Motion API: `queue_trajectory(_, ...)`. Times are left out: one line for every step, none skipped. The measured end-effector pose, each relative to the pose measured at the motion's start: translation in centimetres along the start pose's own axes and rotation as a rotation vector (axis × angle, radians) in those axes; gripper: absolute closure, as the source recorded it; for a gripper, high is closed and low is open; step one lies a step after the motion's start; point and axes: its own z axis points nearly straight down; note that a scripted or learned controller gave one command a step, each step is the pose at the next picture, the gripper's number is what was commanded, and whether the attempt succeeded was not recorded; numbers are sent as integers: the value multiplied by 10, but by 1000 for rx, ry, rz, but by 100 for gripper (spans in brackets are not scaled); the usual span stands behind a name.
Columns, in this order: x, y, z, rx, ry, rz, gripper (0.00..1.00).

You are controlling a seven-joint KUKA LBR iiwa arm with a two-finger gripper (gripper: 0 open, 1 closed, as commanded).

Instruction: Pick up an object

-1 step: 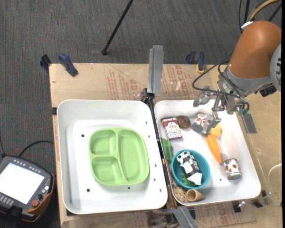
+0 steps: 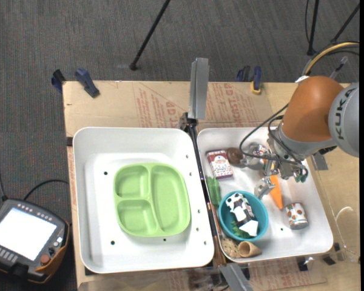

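Clutter fills the right bin [image 2: 321,229]; the gripper [image 2: 268,183] hangs low beside an orange carrot [image 2: 276,194], ready to grasp. Whether the fingers are apart or together, I cannot tell.

The grey robot arm [image 2: 352,123] bears the letters "KU" in dark print at the frame's right. The brown cardboard sheet [image 2: 230,105] covering the desk carries red printed lettering, upside down and too blurred to read.
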Motion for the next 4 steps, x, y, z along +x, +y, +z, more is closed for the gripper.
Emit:
queue_trajectory(69,-11,-5,5,-8,211,0)
queue_trajectory(66,-8,-15,3,-11,205,100)
queue_trajectory(50,-50,-5,3,-8,-247,100)
queue_trajectory(50,-50,-5,3,-8,-247,0)
